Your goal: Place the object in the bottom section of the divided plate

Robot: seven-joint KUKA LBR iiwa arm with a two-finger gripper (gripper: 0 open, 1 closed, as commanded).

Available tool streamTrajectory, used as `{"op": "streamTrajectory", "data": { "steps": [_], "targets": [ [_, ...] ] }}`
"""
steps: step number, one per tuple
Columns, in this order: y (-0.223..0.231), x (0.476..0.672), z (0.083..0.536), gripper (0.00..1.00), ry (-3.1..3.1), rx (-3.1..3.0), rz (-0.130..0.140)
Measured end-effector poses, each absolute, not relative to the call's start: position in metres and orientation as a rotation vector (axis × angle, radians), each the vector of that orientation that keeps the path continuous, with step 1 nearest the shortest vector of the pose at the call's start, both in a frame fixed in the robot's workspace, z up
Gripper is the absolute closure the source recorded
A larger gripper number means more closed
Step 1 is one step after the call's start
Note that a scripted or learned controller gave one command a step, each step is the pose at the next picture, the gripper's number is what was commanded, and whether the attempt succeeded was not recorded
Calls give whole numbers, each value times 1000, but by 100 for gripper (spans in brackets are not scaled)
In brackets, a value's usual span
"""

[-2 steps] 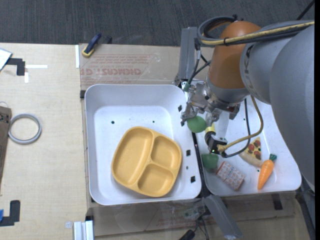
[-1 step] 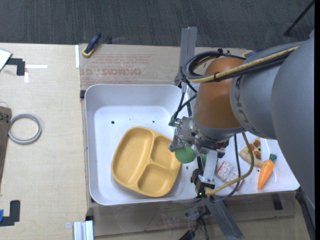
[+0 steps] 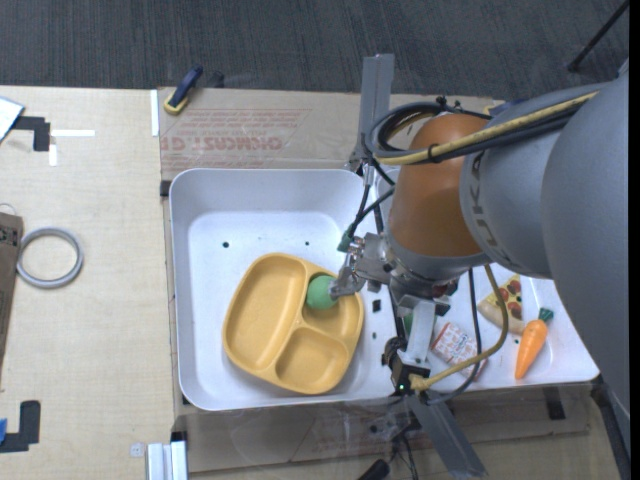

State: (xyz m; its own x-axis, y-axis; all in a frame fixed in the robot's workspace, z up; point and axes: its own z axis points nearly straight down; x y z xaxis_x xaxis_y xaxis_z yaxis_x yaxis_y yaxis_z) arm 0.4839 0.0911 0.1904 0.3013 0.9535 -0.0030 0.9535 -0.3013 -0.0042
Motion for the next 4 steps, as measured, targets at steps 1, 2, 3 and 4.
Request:
{"op": "streamTrajectory", "data": {
  "steps": [1,2,3,4],
  "targets": [
    [82,529,198,0,-1663,-2665,7],
    [53,578,238,0,-1885,-2514,5],
    [94,534,256,0,-1835,-2548,8],
    [93,534,264,100,-1838,-2546,17]
  ]
}}
